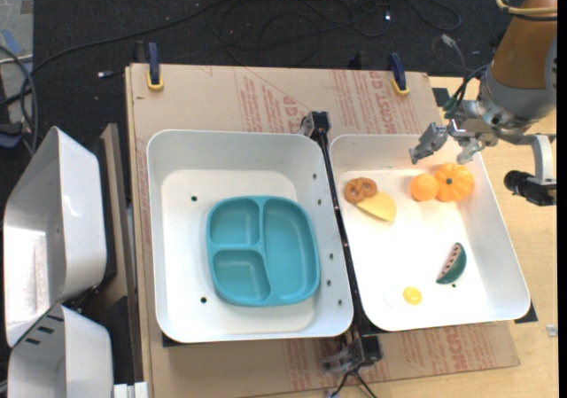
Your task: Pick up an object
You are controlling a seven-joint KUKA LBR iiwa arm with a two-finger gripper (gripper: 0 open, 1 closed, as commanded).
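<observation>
Camera view. My gripper [447,146] hangs over the far edge of the right bin [496,250], reached in from the right, with its two fingers [427,144] spread apart and nothing between them; it is released. All places below are given relative to the pumpkin [455,181], a small orange toy lying in the far part of the right bin. My gripper sits just above and beyond the pumpkin, apart from it. An orange [424,187] lies touching the pumpkin on its left side. Further left of the pumpkin lies a pretzel [360,190], and a yellow wedge [380,207] rests just beside the pretzel, nearer the camera than the pumpkin. A watermelon slice [451,264] lies well on the near side of the pumpkin, close to the bin's right wall. A small yellow piece [412,296] lies further toward the near rim, left of the slice. The left bin [177,166] stands well to the left of the pumpkin and holds a teal divided plate [262,251]. Both bins rest on a cardboard sheet [257,90].
</observation>
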